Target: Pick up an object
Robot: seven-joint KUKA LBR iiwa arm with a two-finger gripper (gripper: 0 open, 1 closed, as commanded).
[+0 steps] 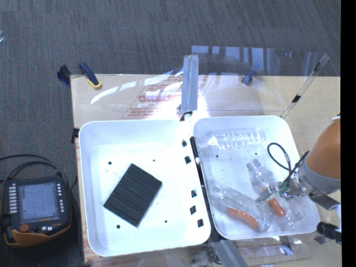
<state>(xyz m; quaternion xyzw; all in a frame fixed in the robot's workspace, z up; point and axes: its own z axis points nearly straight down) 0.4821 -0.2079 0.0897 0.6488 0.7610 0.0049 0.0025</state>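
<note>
Over right bin (222, 128), jaws (272, 191) state unclear, orange sausage (243, 216) lying diagonally, upper-left to lower-right

The bench (111, 96) is pale wood. Two white bins rest on it: the right bin (245, 125) spreads under and left of the claw (276, 189), the left bin (92, 149) well beyond. A clear sheet, perhaps plastic (167, 90), lies behind them.

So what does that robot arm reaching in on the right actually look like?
The arm is rounded, with an orange band above a grey wrist section. A black cable loops out beside it, and small greenish parts sit at the gripper end.
</note>
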